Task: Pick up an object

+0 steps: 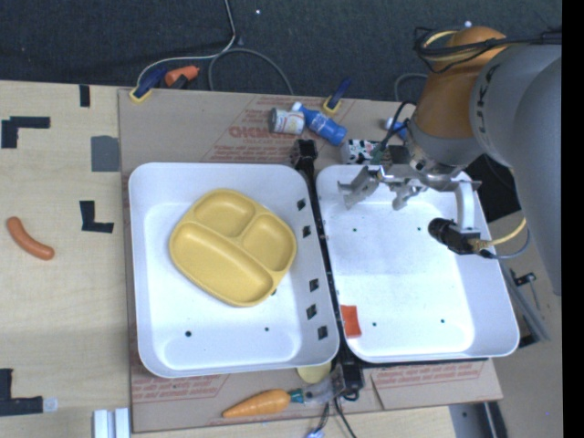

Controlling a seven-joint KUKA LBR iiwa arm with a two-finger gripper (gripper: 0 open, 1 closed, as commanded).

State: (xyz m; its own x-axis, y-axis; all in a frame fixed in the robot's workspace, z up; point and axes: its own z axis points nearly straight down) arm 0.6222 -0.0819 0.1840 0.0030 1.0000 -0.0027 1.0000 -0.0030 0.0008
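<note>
Two shallow white bins sit side by side on a cardboard sheet in the middle of the frame. The left bin [146, 272] holds a yellow divided plate [233, 245], lying flat and a little above the bin's centre. The right bin [484, 327] holds a small orange-red block [349, 320] near its lower left corner, close to the wall shared with the left bin. At the upper right, the grey arm with its orange band [456, 80] reaches in, and the gripper [379, 190] hangs over the upper part of the right bin with its two fingers spread apart — nothing lies between them. The block is well apart from the gripper, toward the lower edge of the bin. Outside the bins, a toy carrot [258, 404] lies at the bottom centre, a toy sausage [30, 238] at the far left on the wooden bench, and a blue-and-white bottle [310, 121] lies on its side just above the bins.
</note>
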